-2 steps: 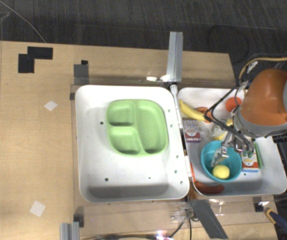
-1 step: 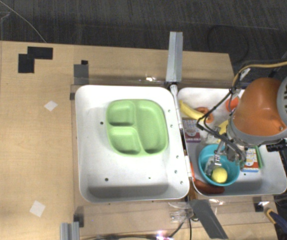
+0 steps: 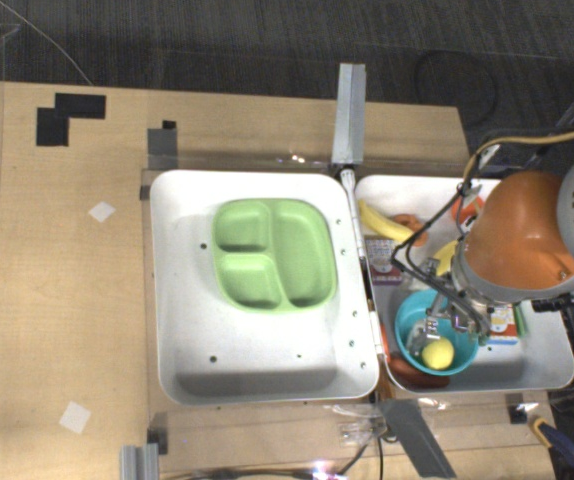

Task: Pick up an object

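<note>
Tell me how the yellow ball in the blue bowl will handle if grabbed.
The ball looks round and smooth, so it will likely roll or squirt aside if pinched off-centre. It sits inside the bowl, whose wall should stop it rolling far. It seems small, so probably light.

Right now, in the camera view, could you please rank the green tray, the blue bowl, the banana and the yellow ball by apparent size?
Largest to smallest:
1. green tray
2. blue bowl
3. banana, partly hidden
4. yellow ball
</note>
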Robot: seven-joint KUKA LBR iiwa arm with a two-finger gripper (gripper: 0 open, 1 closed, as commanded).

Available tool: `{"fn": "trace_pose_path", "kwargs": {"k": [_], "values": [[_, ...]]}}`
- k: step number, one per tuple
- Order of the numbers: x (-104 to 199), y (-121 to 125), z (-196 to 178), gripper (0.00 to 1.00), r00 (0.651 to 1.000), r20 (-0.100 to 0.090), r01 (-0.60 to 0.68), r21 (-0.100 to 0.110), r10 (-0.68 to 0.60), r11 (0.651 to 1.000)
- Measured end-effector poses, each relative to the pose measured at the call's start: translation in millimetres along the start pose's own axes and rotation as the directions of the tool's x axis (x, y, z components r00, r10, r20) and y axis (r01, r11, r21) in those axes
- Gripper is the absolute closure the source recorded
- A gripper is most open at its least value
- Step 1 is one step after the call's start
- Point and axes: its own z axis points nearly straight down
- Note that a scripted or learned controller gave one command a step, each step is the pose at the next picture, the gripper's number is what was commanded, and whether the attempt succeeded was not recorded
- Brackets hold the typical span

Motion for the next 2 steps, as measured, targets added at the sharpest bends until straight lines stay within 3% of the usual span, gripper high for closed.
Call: {"fn": "trace_pose_path", "kwargs": {"k": [1, 2], "values": [[-15, -1, 6, 0.00, 0.988, -0.041, -0.146, 0.012, 0.147, 0.989], [-57, -8, -10, 0.00, 0.904, -0.046, -0.425, 0.028, 0.425, 0.905]]}}
